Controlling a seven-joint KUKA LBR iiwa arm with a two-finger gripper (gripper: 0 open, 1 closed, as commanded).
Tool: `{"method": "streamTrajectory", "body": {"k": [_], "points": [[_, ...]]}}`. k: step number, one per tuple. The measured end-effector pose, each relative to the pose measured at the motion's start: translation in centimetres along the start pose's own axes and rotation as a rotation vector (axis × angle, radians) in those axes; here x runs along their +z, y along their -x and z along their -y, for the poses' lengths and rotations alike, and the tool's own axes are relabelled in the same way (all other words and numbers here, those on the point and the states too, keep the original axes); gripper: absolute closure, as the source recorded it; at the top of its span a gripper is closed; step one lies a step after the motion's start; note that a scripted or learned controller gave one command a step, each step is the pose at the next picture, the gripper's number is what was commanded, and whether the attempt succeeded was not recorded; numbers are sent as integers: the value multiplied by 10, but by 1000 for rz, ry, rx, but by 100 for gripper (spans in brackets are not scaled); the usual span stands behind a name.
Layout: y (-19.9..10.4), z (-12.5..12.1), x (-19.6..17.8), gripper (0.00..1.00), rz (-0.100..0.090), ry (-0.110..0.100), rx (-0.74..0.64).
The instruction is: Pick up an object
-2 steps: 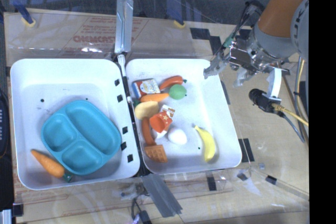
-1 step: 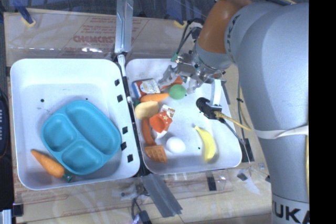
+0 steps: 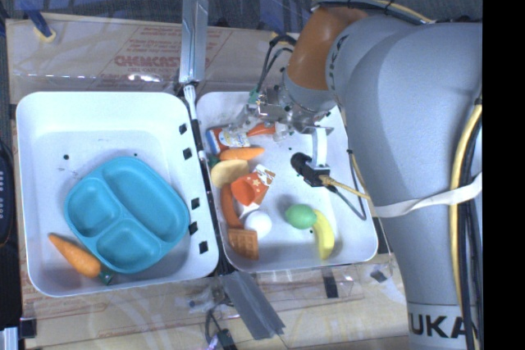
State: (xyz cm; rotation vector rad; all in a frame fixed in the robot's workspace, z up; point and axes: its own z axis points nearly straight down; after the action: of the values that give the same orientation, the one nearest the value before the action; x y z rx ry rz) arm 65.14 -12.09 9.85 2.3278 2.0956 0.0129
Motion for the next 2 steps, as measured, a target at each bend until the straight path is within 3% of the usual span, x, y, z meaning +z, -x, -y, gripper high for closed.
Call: {"method": "streamTrajectory", "body": {"k": [1,2], "points": [[33,8,-1,0,-3,-3,-88],[-27,-4,1,0,-1,-3,-275]]}}
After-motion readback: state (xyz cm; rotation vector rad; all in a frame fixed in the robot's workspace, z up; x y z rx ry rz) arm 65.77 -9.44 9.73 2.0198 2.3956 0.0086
